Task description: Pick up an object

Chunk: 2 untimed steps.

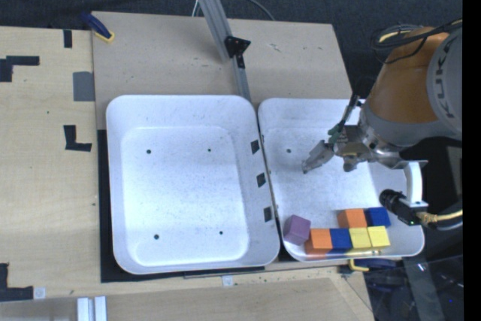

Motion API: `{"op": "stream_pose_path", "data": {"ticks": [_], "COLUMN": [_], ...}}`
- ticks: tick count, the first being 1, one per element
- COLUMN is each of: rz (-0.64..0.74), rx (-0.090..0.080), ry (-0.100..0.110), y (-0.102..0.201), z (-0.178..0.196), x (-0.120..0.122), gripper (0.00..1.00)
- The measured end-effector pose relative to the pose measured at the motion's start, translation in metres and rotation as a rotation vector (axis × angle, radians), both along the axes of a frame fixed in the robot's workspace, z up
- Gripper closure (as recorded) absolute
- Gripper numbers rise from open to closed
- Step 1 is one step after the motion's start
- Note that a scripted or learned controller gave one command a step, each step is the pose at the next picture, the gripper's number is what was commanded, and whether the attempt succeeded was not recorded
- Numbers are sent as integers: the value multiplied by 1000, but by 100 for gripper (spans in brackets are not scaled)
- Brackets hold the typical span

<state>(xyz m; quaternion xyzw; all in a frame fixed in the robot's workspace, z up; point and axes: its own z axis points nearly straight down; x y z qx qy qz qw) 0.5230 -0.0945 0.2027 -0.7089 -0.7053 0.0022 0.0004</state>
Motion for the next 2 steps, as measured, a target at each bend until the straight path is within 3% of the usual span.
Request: {"op": "stream_pose_path", "data": {"ticks": [2], "rz": [6], "rx": [2], "ry": [1], "y": [4], "z": [-114], "x": [4], "gripper": [0]}}
